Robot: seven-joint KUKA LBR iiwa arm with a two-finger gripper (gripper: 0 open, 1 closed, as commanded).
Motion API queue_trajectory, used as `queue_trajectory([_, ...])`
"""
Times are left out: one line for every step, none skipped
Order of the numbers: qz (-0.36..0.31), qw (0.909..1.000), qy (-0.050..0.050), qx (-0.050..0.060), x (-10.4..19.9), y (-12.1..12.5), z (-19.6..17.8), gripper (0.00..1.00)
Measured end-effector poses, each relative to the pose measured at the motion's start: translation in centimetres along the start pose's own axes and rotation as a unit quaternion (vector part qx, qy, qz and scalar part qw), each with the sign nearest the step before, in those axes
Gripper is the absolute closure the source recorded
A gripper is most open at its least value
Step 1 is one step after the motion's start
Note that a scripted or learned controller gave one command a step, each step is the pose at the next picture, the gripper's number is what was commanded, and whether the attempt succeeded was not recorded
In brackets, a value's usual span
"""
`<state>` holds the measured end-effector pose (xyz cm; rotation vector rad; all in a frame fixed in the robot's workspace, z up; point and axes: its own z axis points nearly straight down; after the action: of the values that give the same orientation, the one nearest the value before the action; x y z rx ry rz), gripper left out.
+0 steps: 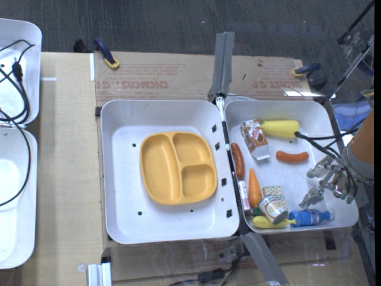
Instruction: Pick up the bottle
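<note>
Over on the left, the left bin (pixel 113 177) holds a yellow divided tray (pixel 178 166) sitting about in its middle, one long section and two smaller ones.

Across the divider, the right bin (pixel 324 113) is crowded. Along its nine o'clock wall lies a brown sausage (pixel 238 159), and below it an orange carrot (pixel 254 186) pointing up toward twelve. At about eleven o'clock a small carton (pixel 255 139) stands tilted, with a yellow bottle (pixel 278 128) lying on its side just beside it toward one o'clock. An orange hot dog (pixel 292 156) lies a little under that, near the centre.

Down at six o'clock a small can (pixel 273 207) lies tipped, with a banana (pixel 265 222) under it against the front wall. Right next to those, toward five o'clock, lies the blue bottle (pixel 310 218), flat on its side along the front wall, cap end toward three o'clock.

The gripper (pixel 318 186) comes in from three o'clock, hanging just above the blue bottle. Its fingers are spread apart with nothing between them.
</note>
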<state>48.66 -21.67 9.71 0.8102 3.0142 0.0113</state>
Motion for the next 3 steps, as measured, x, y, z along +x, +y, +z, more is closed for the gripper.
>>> queue_trajectory([-0.113, 0.9935, -0.004, -0.003, -0.2, 0.5, -0.2, 0.00])
queue_trajectory([-0.326, 0.9452, -0.011, -0.002, -0.5, 0.7, -0.4, 0.00])
queue_trajectory([-0.477, 0.8786, -0.012, 0.004, 0.6, 3.1, -0.4, 0.00])
